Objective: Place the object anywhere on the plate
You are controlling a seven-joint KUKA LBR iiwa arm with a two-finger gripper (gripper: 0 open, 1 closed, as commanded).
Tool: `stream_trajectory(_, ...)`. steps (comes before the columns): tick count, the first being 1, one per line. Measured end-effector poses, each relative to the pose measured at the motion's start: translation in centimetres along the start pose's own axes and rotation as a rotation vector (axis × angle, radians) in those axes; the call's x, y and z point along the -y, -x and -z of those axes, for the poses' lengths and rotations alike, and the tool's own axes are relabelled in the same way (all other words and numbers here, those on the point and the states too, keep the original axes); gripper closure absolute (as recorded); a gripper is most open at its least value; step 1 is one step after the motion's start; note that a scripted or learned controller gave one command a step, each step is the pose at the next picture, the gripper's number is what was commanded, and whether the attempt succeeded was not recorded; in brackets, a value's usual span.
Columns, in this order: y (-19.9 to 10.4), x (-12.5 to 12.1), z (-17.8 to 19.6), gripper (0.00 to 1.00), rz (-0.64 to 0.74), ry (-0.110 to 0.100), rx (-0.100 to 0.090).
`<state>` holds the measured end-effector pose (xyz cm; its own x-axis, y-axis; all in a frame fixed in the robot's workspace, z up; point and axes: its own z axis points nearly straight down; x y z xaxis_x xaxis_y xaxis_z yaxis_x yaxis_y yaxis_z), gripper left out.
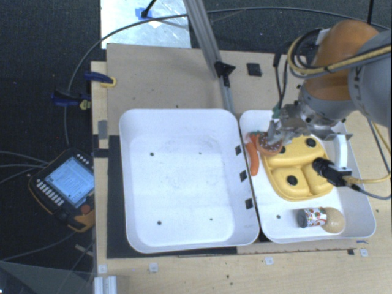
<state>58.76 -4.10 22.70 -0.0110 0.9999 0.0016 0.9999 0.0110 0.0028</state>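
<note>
- Now the gripper [274, 133] hangs low in the right bin [365, 226], in the right half of the frame. It is above the upper left corner of the yellow plate [300, 177].
- I cannot tell if the gripper is open or closed, because the grey wrist blocks the look from above.
- A small brown round thing [267, 143] sits right under the gripper, at the plate's upper left edge. I think this is the thing to be placed, since the gripper is right on it. I cannot tell if it is gripped, or if it rests on the plate or just beside it.
- An orange stick-shaped thing [252, 155] lies along the left wall of the right bin, just beside the plate. It is next to the brown thing, so it could get bumped.
- A little can [311, 218] lies on its side near the bottom of the right bin, below the plate. A tan ball [334, 221] touches it.
- The plate has hollow parts, so a thing dropped there should stay put.
- The left bin [141, 225] sits in the middle of the frame, close beside the right one.
- I think the job is near its end or at the drop, but not clearly done.
</note>
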Motion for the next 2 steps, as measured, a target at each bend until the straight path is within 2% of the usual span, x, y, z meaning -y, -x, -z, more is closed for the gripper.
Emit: stream_trajectory(2, -10.8, -3.1, 0.7, 1.0, 0.0, 0.001, -0.001)
